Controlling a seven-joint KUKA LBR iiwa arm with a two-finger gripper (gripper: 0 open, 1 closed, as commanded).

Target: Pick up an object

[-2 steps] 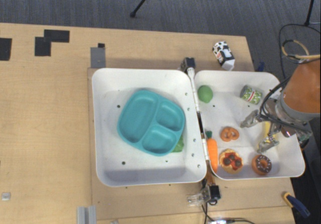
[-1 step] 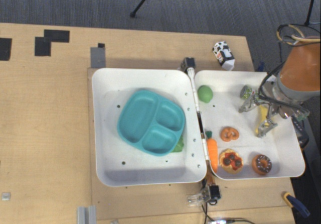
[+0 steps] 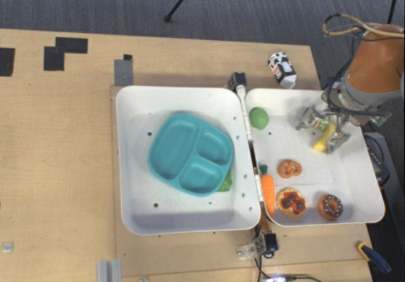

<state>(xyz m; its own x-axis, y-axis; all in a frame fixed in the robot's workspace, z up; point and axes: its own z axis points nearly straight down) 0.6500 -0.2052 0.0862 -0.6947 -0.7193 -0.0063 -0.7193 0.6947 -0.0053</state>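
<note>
The gripper (image 3: 324,128) hangs over the upper right of the right bin (image 3: 370,202), at the right of the frame. Its fingers (image 3: 307,119) are spread apart, one to each side. A yellow piece (image 3: 321,141) lies between them, its lower end sticking out just below; whether they actually pinch it cannot be told.

Left of the gripper, near the bin's upper left corner, sits a green ball (image 3: 258,117). Below it, toward the frame's bottom, lie a pretzel (image 3: 289,169), a carrot (image 3: 268,191), a tart (image 3: 290,203) and a donut (image 3: 330,207).

The left bin (image 3: 130,148) holds a teal tray (image 3: 192,153).
</note>
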